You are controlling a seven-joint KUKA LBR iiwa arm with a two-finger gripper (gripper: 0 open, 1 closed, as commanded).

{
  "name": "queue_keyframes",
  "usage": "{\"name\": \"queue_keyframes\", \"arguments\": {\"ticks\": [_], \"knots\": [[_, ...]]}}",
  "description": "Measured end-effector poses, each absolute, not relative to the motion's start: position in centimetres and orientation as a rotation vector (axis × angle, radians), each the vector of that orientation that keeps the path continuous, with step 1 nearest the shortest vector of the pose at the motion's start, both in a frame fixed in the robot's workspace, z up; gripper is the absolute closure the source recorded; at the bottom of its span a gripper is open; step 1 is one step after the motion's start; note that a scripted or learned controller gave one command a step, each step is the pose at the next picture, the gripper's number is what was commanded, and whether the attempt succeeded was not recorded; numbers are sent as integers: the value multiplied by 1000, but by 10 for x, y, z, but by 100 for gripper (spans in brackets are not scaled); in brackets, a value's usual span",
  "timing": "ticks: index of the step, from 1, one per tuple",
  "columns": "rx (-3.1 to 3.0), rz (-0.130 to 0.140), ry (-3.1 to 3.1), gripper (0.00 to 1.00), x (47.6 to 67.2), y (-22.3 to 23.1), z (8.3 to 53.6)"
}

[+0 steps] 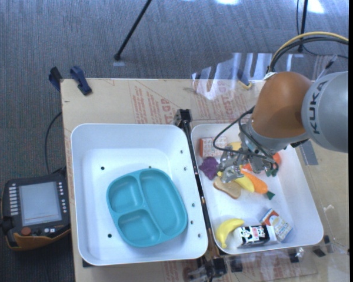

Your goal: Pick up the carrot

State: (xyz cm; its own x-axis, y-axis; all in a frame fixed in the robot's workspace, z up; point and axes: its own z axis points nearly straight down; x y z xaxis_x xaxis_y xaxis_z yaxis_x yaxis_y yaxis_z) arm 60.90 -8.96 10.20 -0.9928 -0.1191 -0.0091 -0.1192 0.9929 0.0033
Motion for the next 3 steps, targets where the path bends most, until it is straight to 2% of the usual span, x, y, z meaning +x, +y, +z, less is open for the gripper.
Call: {"name": "queue_keyframes", "arguments": {"ticks": [1, 2, 3], "knots": [[-581, 0, 3077, 100, 559, -128, 92], [-521, 0, 3081, 100, 591, -73, 194], [-295, 3, 3125, 100, 594, -104, 174]]}}
